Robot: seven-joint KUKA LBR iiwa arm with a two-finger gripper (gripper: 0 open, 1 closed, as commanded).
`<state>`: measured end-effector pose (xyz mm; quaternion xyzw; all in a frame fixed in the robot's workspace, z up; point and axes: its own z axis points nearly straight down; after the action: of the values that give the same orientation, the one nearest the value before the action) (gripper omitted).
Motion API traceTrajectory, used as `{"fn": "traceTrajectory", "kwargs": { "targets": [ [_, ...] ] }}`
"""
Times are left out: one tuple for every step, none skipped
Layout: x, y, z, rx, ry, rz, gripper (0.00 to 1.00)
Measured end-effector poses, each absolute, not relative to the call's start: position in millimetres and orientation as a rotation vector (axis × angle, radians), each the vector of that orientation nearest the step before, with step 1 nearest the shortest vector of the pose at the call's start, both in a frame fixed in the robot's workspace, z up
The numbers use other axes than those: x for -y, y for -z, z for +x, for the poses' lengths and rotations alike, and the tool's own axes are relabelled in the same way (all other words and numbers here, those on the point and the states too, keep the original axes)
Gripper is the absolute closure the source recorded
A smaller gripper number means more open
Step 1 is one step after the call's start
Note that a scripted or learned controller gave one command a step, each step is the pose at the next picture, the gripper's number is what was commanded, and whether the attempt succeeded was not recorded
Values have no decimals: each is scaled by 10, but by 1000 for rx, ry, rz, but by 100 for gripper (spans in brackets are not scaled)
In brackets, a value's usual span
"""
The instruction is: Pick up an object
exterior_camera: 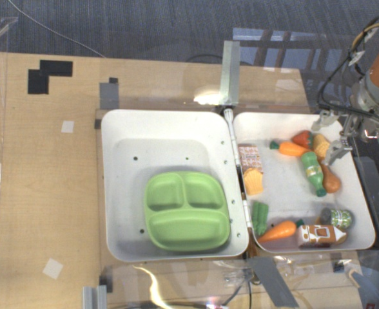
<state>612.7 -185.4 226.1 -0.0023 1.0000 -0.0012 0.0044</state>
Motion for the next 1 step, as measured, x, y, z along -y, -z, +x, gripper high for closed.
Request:
{"fn": "traceTrajectory", "kwargs": {
  "targets": [
    [1985, -909, 6511, -3123, 6, -43, 0]
  ]
}}
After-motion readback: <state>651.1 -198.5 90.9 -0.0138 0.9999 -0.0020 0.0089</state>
